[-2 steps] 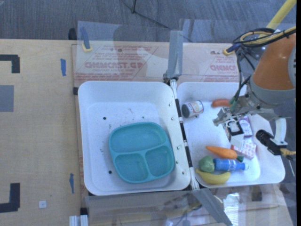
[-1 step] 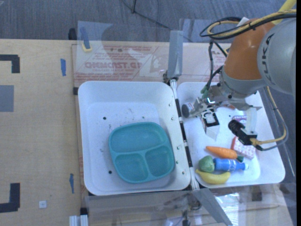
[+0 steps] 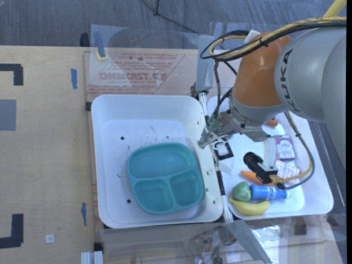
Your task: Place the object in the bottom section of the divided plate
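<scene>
A teal divided plate [image 3: 131,166] lies in the left bin [image 3: 110,125], with one wide section at the far side and two small sections at the near side; all three hold nothing. My gripper [image 3: 205,138] hangs low over the wall between the two bins, just right of the plate's far right corner. No object shows between its tips. In the right bin [image 3: 319,197] lie a yellow banana [image 3: 250,207], a green round fruit [image 3: 241,191], a blue bottle [image 3: 268,192] and an orange carrot [image 3: 248,175].
A purple packet [image 3: 285,147] and a pale packet [image 3: 288,170] lie at the right bin's middle, and a small orange piece [image 3: 272,124] sits under the arm. The arm's grey and orange body [image 3: 264,87] covers that bin's far half.
</scene>
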### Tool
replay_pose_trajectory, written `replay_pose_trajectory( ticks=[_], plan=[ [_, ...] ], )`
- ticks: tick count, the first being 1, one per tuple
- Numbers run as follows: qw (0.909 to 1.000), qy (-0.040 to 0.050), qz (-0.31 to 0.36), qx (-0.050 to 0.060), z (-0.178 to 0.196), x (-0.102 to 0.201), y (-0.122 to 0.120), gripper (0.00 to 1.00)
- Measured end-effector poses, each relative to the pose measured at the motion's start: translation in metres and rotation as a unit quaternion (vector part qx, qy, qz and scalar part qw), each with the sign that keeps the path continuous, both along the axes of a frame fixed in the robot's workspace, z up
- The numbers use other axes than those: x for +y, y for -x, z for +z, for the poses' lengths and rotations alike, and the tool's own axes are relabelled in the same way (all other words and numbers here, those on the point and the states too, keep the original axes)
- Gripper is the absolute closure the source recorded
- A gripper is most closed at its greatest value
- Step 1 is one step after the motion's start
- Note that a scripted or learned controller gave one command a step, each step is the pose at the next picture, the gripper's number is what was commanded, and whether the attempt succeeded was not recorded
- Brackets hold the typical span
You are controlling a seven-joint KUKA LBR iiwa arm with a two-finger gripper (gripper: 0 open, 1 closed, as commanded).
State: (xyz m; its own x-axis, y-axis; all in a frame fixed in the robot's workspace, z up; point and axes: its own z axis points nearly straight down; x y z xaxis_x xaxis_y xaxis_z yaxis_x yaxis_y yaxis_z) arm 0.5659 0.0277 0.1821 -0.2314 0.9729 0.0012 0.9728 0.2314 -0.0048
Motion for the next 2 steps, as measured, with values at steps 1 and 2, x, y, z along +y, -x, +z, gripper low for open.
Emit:
replay_pose_trajectory(
  ticks=[1,2],
  plan=[
    [0.9976,0.0001,0.07,-0.002,-0.0068,0.0841,-0.0366,1.0],
    [0.9976,0.0001,0.07,-0.002,-0.0065,0.0843,-0.0367,0.0]
  ],
)
